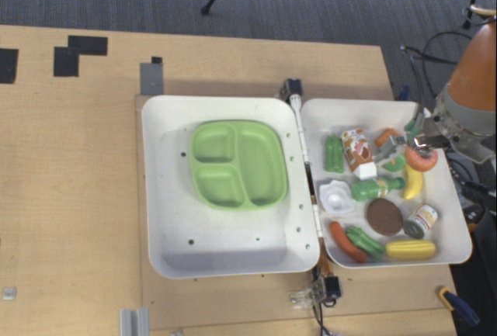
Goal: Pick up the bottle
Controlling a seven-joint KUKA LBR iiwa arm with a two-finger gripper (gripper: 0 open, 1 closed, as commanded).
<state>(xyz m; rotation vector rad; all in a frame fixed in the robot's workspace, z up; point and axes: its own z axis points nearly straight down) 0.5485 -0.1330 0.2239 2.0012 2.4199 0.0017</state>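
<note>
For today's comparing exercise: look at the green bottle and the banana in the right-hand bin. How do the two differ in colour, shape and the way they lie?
The bottle is green with a white cap end; the banana is yellow. The bottle is straight, the banana curved. The bottle lies across the bin, left to right in the view; the banana runs more up and down. Both lie flat, meeting near the bottle's right end.
</note>
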